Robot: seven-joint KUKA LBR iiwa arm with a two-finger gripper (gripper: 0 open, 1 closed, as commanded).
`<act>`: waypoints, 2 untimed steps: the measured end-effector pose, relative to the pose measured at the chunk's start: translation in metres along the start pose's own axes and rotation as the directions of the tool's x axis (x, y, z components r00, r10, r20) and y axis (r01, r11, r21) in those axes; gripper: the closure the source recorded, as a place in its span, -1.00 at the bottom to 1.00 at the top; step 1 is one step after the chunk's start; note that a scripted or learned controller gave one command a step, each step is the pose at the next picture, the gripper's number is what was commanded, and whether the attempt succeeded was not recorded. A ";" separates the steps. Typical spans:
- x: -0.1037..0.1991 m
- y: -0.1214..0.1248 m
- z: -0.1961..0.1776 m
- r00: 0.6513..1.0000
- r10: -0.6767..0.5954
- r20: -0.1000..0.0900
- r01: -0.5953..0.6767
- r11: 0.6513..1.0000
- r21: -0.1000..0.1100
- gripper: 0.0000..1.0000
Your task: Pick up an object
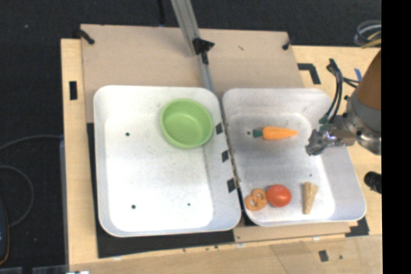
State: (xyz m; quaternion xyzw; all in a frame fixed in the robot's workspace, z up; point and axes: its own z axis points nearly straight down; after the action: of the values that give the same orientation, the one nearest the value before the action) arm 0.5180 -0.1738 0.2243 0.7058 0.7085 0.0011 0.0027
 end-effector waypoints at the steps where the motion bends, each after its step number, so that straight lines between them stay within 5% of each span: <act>1: -0.010 0.007 -0.051 1.000 0.000 0.000 0.000 1.000 0.003 1.00; 2: 0.047 0.001 -0.039 1.000 0.001 -0.001 -0.001 1.000 0.003 1.00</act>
State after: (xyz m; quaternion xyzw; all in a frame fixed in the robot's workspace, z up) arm 0.5188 -0.1272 0.2637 0.7061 0.7081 0.0004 0.0014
